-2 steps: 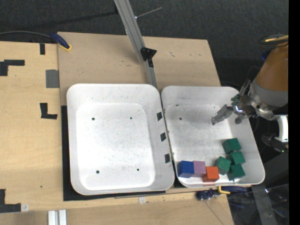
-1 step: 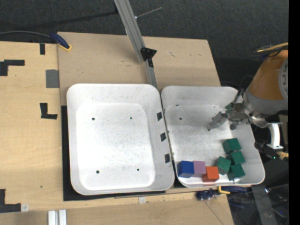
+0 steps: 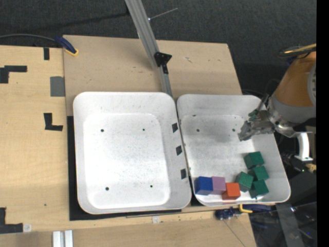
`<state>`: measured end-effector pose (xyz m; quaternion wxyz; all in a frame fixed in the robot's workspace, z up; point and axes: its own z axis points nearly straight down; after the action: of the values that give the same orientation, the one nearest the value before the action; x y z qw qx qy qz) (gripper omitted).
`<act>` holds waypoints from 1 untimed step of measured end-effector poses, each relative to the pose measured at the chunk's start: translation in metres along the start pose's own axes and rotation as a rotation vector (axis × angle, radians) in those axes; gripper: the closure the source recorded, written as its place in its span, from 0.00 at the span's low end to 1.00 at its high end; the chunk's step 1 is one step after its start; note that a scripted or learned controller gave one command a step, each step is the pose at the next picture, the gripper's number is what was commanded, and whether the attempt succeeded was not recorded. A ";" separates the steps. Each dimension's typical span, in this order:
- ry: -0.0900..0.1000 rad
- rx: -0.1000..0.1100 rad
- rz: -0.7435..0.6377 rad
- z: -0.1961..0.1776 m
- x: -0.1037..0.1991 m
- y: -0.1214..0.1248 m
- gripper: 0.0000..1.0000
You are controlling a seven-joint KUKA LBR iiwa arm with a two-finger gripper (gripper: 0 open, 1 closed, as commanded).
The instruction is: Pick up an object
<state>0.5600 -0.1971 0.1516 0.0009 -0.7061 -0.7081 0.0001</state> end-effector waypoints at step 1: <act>-0.002 -0.007 -0.001 -0.056 0.011 0.004 1.00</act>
<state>0.5639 -0.1863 0.2074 -0.0020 -0.7059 -0.7083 -0.0017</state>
